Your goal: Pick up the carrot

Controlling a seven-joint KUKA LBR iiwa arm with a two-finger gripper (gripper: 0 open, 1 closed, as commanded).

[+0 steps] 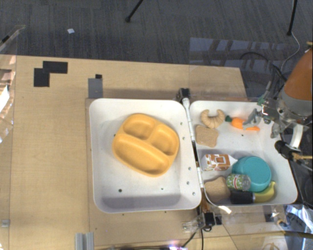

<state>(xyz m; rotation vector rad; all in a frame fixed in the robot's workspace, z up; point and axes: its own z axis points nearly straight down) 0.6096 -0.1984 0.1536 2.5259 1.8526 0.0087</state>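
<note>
Hovering beside the carrot (243,125), the end effector (257,116); its opening cannot be told.

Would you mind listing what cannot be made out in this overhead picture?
- Gripper: too small and blurred in the camera view to tell how it stands, beside the small orange carrot.
- Yellow banana: mostly hidden under the round teal bowl.
- Dark object at the right white bin's near edge: too dark to identify.
- Grey arm: cut off by the right edge.

Robotics lab: wooden bench (49,161) with black marker patches (49,72), cabling (205,222), tripod legs (134,10) on grey carpet far from the gripper (261,114).
</note>
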